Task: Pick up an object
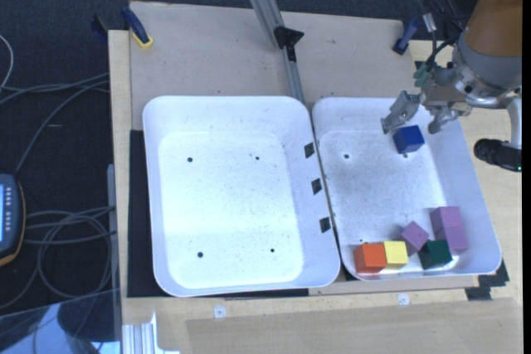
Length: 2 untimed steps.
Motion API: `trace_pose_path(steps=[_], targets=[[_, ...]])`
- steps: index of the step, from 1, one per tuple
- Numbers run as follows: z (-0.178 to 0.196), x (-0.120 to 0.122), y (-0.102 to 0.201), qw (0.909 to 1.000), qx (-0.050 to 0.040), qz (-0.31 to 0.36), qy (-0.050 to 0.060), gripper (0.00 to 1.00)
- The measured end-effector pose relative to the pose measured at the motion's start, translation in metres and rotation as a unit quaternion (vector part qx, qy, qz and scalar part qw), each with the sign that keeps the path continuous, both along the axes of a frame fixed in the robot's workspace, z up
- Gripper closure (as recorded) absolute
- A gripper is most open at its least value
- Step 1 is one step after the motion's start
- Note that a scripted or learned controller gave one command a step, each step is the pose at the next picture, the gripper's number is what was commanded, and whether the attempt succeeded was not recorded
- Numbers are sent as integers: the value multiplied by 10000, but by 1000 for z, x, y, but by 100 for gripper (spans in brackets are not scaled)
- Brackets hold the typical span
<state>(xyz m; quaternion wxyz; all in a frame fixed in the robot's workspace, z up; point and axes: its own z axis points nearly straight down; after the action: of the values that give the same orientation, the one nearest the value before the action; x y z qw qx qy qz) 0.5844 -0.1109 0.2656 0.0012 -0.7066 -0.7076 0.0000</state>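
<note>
Orange block (371, 256) sits nearest; above the right bin (477, 193), the gripper (412, 118) grips a blue cube (408, 138) — lift straight, slowly.

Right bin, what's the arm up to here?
The arm's gripper is over the far part of the right bin, with a blue block just below its fingers. Whether the block is gripped or merely under them isn't clear. An orange block, yellow block, green block and two purple blocks sit clustered in the bin's near right corner.
</note>
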Motion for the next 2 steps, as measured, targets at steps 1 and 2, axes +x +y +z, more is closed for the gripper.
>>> trace_pose_path(steps=[1,2], targets=[[0,0,0,10000,0,-2,-3,0],[-47,0,9,10000,1,-4,26,0]])
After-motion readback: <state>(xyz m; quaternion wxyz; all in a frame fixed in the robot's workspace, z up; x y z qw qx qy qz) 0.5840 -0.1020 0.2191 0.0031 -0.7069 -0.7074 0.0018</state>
